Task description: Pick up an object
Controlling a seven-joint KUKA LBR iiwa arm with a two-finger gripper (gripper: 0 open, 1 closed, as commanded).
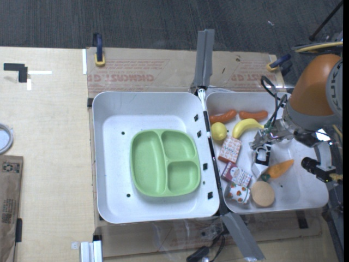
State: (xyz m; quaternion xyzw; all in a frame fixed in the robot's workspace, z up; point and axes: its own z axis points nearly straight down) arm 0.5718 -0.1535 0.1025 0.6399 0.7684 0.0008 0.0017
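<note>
the gripper (263, 145) is hanging low in the right bin (305, 201) just beyond the banana (245, 127), whose long curve is running away toward the lemon (218, 131) (i can't tell the gripper's state).

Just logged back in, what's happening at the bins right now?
The arm is reaching into the right bin, its hand low among the toy food, close to the banana and the carrot. Nothing visibly sits between its fingers. The left bin holds a green divided plate.
</note>
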